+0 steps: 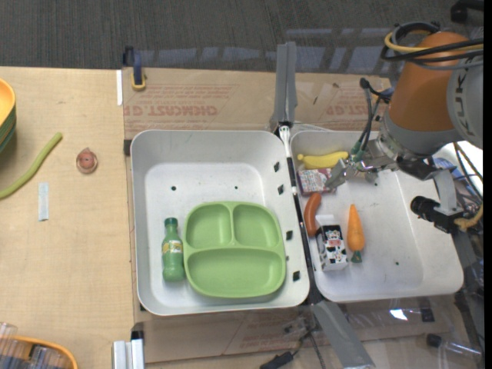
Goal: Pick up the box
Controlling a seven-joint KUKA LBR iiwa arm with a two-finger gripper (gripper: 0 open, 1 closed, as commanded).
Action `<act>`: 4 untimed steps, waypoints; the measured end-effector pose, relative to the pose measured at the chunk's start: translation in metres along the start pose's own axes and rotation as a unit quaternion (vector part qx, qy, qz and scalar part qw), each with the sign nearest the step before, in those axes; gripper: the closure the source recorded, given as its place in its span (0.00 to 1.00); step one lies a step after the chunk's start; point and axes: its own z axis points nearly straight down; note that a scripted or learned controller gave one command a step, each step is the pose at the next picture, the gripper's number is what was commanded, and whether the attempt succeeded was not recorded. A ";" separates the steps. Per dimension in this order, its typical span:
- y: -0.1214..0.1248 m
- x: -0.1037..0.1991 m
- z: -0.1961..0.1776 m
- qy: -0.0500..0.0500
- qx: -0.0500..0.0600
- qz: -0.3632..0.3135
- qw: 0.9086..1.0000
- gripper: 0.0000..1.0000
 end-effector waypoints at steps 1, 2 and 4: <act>0.015 -0.033 0.099 0.000 -0.001 -0.010 1.000 0.00; 0.053 -0.040 0.103 0.001 0.007 0.112 0.994 0.00; 0.064 -0.042 0.096 -0.001 0.016 0.135 0.991 1.00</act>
